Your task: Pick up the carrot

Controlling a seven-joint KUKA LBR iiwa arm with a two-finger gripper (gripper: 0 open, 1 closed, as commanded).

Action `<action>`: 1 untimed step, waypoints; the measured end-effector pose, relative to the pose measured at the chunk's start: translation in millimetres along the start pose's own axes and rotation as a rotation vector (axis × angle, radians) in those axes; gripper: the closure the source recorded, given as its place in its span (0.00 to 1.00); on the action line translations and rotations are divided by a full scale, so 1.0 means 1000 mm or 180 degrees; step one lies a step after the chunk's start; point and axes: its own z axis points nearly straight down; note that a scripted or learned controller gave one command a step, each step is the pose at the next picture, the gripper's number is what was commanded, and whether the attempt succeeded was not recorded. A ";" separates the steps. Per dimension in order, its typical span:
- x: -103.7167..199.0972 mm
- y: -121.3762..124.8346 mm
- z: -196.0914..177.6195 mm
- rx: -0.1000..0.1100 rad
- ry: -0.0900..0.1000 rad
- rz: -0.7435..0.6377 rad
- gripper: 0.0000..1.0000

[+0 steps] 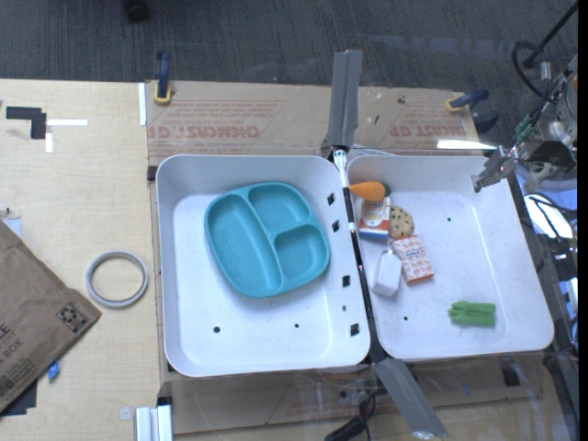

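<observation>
The carrot (367,190), small and orange with a green tip, lies in the right bin (514,274) at its far left corner, close to the divider between the bins. It touches a small printed packet (374,219) just in front of it. My gripper (489,174) hangs at the far right corner of the right bin, well to the right of the carrot and apart from it. Nothing shows at its tip.
Also in the right bin are a cookie (401,220), a red-and-white box (415,258), a white block (386,275) and a green toy (472,314). A teal divided plate (266,239) lies in the left bin (184,329). A tape ring (117,277) and cardboard (37,310) lie on the bench at left.
</observation>
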 end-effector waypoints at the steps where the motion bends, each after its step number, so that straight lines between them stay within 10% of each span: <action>1: 0.078 0.038 0.004 0.0004 -0.0003 0.1491 0.00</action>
